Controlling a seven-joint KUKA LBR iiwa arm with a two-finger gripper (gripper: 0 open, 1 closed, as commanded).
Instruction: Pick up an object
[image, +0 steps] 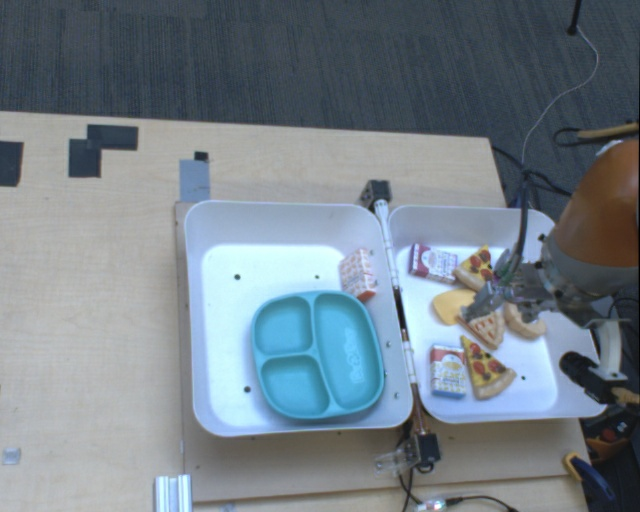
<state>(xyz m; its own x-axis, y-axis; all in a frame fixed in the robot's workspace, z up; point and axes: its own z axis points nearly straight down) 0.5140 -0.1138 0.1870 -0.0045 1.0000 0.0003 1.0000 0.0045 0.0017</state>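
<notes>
End effector (487, 305) is down in the right bin (545, 402), right over a pizza slice (486, 328) in the middle of the toy food pile; can't tell from here whether it's open or closed. Near it: yellow piece (450, 305), second pizza slice (489, 371), two small cartons (433, 262). Left bin (215, 290) holds a teal divided plate (318, 354) and a small packet (358, 273). Both bins sit on the desk (90, 330).
</notes>
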